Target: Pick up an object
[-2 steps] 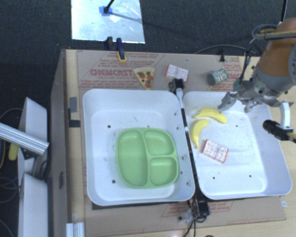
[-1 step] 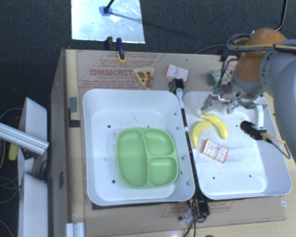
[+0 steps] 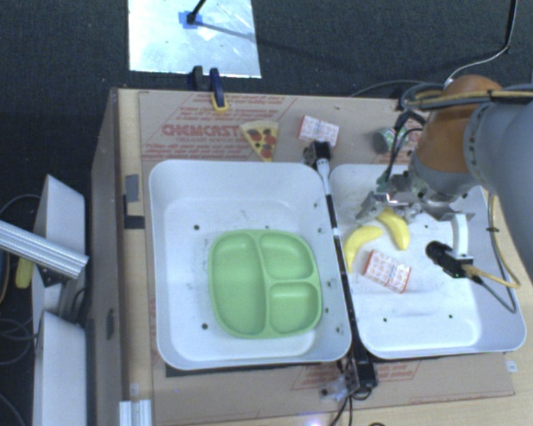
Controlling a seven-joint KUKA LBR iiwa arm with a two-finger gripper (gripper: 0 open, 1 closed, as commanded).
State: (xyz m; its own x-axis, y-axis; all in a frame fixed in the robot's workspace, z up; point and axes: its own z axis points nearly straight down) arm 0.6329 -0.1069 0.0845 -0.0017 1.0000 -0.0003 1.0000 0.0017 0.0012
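Note:
In the right bin (image 3: 444, 327) lie two yellow bananas, one (image 3: 362, 240) by the divider and one (image 3: 396, 230) just to its right. A red-and-white packet (image 3: 387, 272) sits in front of them. My gripper (image 3: 387, 202) hangs low over the back of this bin, right above the top end of the right banana and touching or nearly touching it. The grey arm with its orange band comes in from the right and hides the bin's back right corner. Nothing is lifted off the bin floor.
The left bin (image 3: 178, 238) holds a green divided plate (image 3: 265, 282). Behind the bins, on the cardboard, lie a toy pizza slice (image 3: 261, 138) and another red-and-white packet (image 3: 318, 130). A black divider strip (image 3: 335, 238) runs between the bins.

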